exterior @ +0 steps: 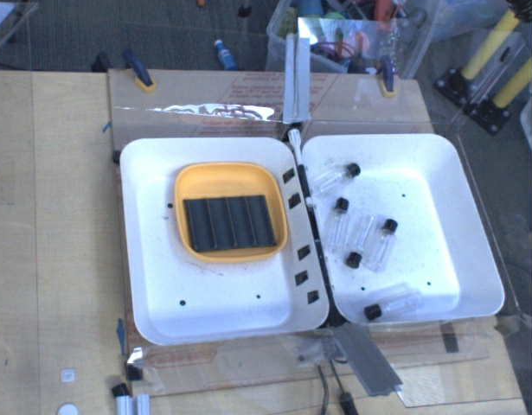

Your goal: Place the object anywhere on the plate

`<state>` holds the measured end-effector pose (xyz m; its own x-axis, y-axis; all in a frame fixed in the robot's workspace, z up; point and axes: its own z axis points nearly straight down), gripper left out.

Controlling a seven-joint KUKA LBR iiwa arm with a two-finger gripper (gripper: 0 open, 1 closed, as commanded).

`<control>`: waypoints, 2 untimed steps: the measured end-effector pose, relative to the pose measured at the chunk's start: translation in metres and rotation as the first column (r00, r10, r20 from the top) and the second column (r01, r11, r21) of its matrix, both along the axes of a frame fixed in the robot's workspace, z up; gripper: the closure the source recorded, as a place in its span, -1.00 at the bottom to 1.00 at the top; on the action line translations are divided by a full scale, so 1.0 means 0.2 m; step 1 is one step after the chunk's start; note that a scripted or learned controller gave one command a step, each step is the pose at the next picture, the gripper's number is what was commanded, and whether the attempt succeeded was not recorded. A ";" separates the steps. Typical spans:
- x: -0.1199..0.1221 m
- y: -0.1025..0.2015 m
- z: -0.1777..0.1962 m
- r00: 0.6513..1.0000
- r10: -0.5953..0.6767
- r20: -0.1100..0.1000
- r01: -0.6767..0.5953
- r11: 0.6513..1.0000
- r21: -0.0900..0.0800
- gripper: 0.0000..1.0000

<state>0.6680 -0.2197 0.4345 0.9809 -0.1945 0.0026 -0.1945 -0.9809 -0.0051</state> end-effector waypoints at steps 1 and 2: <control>0.00 0.00 0.00 1.000 0.000 0.000 0.000 1.000 0.000 1.00; 0.00 0.00 0.00 1.000 0.001 0.000 -0.001 1.000 0.000 1.00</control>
